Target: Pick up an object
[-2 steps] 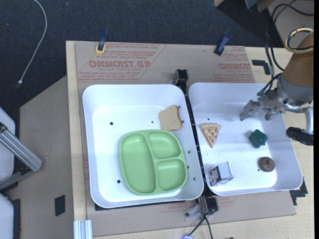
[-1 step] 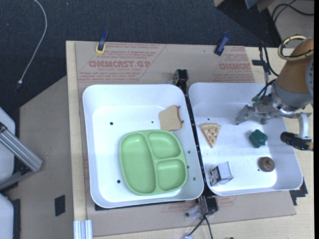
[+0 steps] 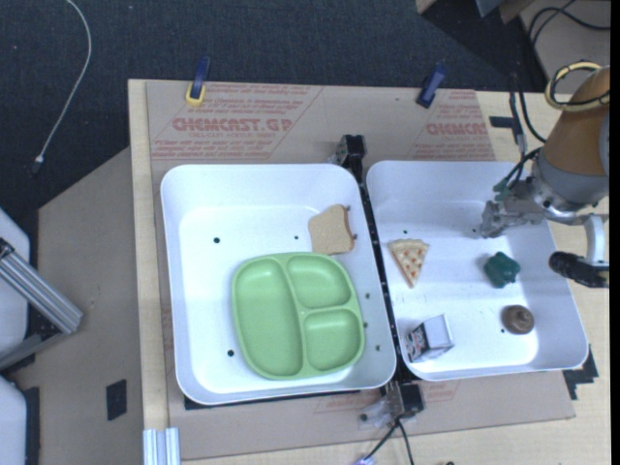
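Note:
The right bin (image 3: 455, 361) holds a pizza-slice toy (image 3: 409, 260), a dark green lump (image 3: 501, 269), a brown round piece (image 3: 517, 320) and a small silver packet (image 3: 429, 337). My gripper (image 3: 492, 219) hangs low over the bin's back part, reaching in from the right. It is above and slightly left of the green lump, apart from it, with the pizza slice further to its left. I see nothing in the gripper.
The left bin (image 3: 194, 260) holds a green divided plate (image 3: 297, 313) and a tan bread slice (image 3: 332, 229) near its right wall. A black divider clamp (image 3: 351, 149) sits between the bins. The grey arm (image 3: 576, 163) covers the right bin's far right corner.

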